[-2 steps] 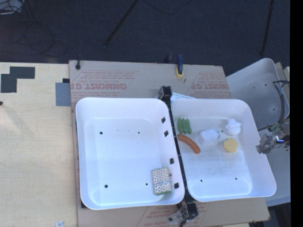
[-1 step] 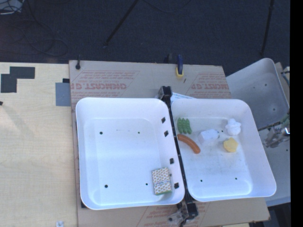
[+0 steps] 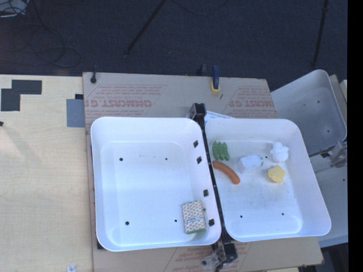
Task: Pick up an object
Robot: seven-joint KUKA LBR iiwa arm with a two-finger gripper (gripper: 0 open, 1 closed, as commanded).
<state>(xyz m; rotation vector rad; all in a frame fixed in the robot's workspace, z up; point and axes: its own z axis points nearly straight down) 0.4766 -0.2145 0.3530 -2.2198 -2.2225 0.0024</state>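
Evidently for easy picking, the sausage (image 3: 226, 172), peas (image 3: 220, 150) and yellow block (image 3: 276, 174) lie apart in the right bin (image 3: 309, 220); hand's state untellable.

A cardboard sheet (image 3: 142, 95) covers the bench (image 3: 39, 169) — 2 white bins (image 3: 102, 191) on top.

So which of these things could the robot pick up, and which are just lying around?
Could be picked up:
- patterned card box, left bin
- green pods, right bin
- orange sausage
- small white block
- white crumpled lump
- yellow chunk

Just lying around:
- brown cardboard sheet
- blue and yellow clamp
- black clips between the bins
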